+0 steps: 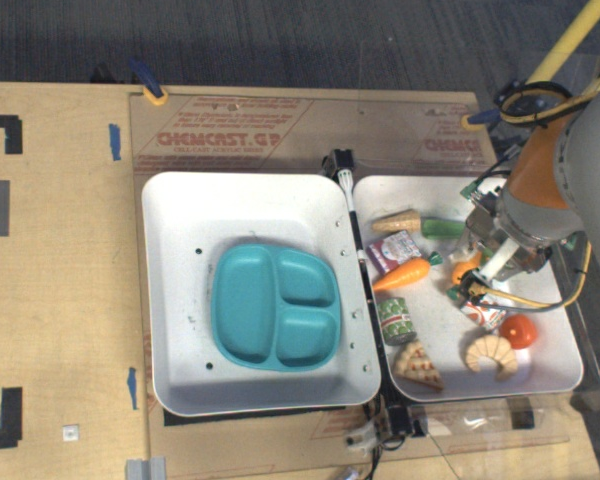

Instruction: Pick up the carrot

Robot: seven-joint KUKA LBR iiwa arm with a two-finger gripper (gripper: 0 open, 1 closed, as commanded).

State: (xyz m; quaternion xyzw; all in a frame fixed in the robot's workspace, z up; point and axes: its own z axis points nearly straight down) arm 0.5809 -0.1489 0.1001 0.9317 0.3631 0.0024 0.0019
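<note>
The carrot (402, 274) is orange with a green tip. It lies slanted in the right bin (560, 368), near that bin's left wall and just below a purple packet (391, 252). My gripper (472, 266) hangs low over the middle of the right bin, a short way to the right of the carrot and apart from it. A small orange thing shows right at the gripper, and I cannot make out what it is.
The right bin also holds a bread stick (397, 222), a green vegetable (442, 228), a green can (395, 319), a pizza slice (418, 364), a croissant (491, 354), a tomato (520, 331) and a red-white packet (480, 312). A teal divided plate (276, 306) lies in the left bin (170, 268).
</note>
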